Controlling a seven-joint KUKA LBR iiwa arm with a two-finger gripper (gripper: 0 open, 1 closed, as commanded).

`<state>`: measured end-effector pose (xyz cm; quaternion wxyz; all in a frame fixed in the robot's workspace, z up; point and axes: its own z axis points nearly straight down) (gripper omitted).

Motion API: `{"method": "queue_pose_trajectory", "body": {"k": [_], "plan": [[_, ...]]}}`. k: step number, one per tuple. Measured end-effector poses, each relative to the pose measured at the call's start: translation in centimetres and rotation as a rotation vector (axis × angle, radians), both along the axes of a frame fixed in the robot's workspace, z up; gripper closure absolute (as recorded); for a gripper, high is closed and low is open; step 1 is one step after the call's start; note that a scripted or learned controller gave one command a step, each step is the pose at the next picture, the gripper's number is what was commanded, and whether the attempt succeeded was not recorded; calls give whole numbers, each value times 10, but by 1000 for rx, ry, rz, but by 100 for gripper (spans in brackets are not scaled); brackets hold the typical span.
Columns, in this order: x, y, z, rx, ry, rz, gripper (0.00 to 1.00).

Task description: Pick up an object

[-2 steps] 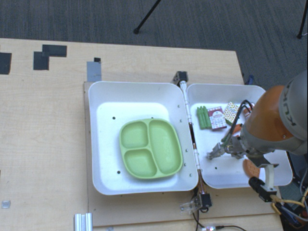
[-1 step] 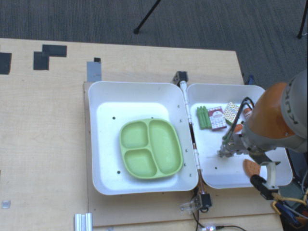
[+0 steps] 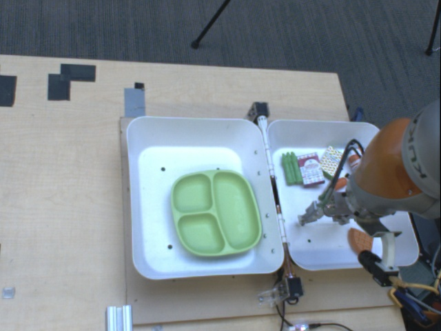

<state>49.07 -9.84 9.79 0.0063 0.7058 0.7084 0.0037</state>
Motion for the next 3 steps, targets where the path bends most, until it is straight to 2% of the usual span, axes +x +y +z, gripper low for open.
{"method": "queue_pose_trajectory", "body": {"k": [1, 2, 3], "plan": [[-2, 13, -11, -1, 5, -2, 0], [0, 14, 0, 0, -1, 1, 100], [0, 14, 0, 0, 0, 1, 0]]}}
